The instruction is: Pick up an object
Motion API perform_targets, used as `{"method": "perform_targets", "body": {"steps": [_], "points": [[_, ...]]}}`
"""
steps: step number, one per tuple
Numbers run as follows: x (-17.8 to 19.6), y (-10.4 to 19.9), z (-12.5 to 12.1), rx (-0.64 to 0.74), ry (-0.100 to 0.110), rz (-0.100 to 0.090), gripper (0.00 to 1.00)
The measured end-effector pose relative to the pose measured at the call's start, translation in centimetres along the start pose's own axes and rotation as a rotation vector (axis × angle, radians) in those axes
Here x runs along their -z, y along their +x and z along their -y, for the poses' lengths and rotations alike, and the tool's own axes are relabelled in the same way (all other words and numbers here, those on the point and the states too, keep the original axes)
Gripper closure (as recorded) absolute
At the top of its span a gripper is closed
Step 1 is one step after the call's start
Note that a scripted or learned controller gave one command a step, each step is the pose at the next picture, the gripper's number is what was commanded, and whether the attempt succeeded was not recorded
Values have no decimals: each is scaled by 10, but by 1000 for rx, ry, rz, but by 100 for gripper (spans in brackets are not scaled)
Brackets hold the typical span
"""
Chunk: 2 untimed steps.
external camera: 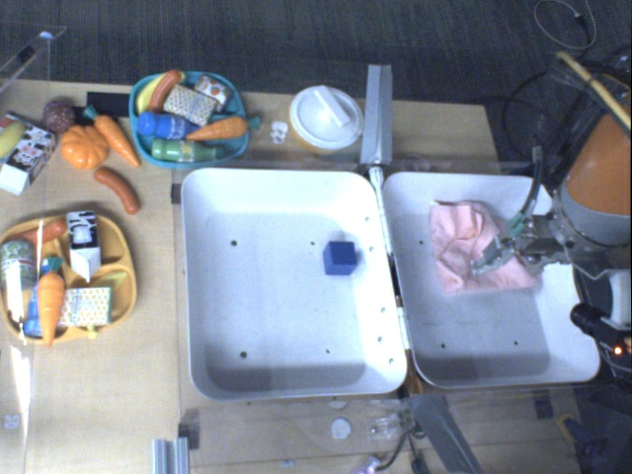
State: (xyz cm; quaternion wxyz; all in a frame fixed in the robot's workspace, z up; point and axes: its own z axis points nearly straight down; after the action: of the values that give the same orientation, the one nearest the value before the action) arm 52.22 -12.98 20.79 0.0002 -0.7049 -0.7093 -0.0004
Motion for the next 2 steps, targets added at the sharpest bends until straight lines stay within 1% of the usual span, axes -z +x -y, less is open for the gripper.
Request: {"method": "perform_targets", "body": {"steps": [1, 2], "points": [[-32, -52, -55, -20, -2, 1, 0], [-109, 9, -66, 109, -1, 0, 0]]}}
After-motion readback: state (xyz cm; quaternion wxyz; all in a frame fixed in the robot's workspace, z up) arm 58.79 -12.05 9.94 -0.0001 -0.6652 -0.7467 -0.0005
